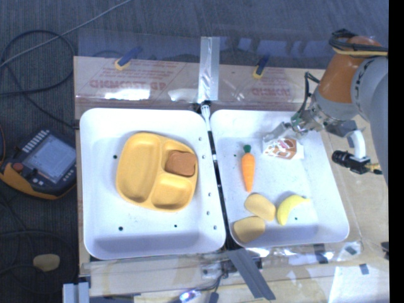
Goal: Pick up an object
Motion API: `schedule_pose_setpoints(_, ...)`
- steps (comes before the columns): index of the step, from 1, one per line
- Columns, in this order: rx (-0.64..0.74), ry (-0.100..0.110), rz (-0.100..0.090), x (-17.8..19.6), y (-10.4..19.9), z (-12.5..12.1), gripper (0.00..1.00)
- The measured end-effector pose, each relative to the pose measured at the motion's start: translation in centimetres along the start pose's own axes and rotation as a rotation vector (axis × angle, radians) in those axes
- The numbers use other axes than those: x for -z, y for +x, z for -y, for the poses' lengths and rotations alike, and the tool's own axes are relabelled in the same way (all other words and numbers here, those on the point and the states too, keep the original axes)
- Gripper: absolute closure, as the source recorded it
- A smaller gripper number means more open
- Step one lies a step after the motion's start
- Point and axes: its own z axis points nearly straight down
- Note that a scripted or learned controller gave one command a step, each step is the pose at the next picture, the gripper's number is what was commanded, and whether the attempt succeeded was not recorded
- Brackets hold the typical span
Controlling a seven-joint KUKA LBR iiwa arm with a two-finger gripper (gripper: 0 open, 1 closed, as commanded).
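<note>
You had a tray in the left bin; carrot, banana and perhaps 2 potatoes lay in the right bin.

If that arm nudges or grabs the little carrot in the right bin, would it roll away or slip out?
The carrot looks like a smooth toy, probably light and stiff, so it would likely hold its shape. Its round, tapered body lies flat in the right bin, so a sideways push could roll it in a curve. That taper may let it slide from the jaws if gripped near the thin tip.
</note>
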Motion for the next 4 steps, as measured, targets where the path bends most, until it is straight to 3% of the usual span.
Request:
schedule_pose_setpoints(1,0.038,0.011,-0.007,-0.1,-0.5,-1.0,0.0)
schedule_pose_setpoints(2,0.085,0.029,-0.03,-0.2,-1.4,-1.8,0.0)
schedule_pose_setpoints(3,0.113,0.027,-0.011,-0.2,-0.8,-1.9,0.0)
schedule_pose_setpoints(4,0.119,0.004,-0.005,1.2,-0.5,-2.7,1.0)
